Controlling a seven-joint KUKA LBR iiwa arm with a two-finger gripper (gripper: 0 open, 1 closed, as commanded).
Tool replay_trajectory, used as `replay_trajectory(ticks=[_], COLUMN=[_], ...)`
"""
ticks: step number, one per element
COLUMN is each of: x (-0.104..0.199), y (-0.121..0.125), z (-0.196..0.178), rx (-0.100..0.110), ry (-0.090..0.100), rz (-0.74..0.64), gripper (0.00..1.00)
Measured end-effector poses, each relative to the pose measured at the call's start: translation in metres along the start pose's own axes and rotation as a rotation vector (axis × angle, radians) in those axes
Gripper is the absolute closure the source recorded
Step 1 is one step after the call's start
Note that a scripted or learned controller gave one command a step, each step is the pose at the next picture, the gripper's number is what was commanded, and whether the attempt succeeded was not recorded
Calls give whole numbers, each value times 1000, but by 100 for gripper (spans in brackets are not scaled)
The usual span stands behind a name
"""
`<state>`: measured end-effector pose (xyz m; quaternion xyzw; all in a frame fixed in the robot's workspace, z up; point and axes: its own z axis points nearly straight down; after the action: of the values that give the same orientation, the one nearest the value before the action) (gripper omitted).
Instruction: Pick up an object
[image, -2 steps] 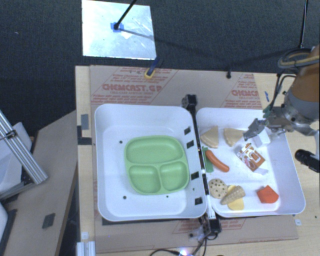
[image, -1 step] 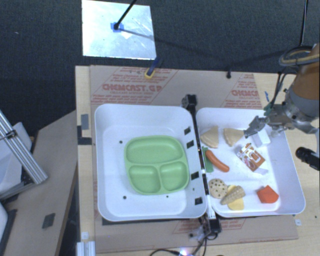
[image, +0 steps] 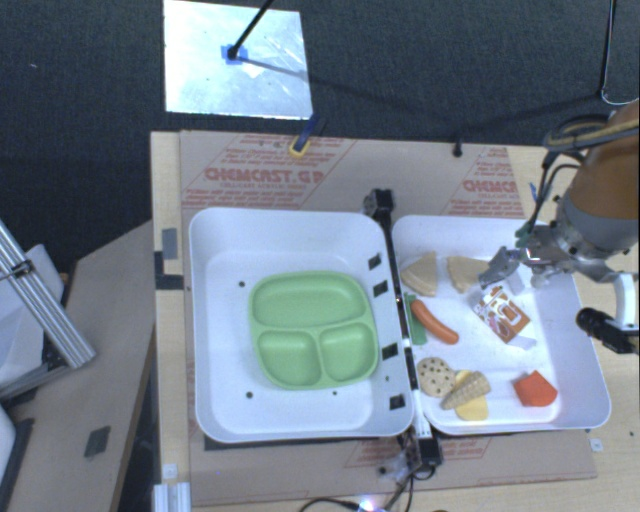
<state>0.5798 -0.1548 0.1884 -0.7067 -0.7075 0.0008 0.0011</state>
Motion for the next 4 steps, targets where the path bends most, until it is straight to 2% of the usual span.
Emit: replay_trajectory(ticks=[1, 2, 3, 4], x=[-1, -1, -2, 9], y=[-1, 0, 1, 3], z=[63, 81, 71, 20], rx=[1, -5, -9, -9], ry=[0, -1, -2, -2], rz=[0, 0, 1, -4], gripper=[0, 0, 100, 100])
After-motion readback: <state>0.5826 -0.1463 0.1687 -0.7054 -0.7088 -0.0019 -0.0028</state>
